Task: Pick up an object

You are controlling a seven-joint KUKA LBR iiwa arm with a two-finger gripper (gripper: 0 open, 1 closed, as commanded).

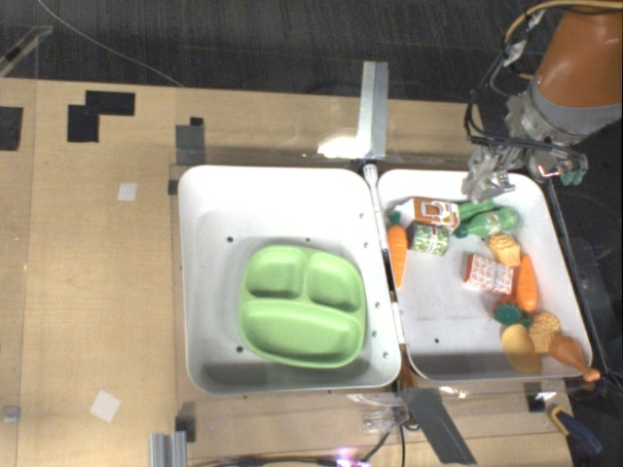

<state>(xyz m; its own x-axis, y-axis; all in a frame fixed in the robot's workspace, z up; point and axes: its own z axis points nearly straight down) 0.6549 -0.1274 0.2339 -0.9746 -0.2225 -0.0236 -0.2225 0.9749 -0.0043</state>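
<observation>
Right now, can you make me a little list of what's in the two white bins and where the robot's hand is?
left bin: holds a green divided tray
right bin: holds toy food
along the divider: carrot
top of right bin: brown carton, small can, green bottle
right side: patterned box, second carrot
bottom right corner: yellow pear-like piece, drumstick-like piece
gripper: above the right bin's top edge, near the green bottle
holding anything: nothing seen held
</observation>
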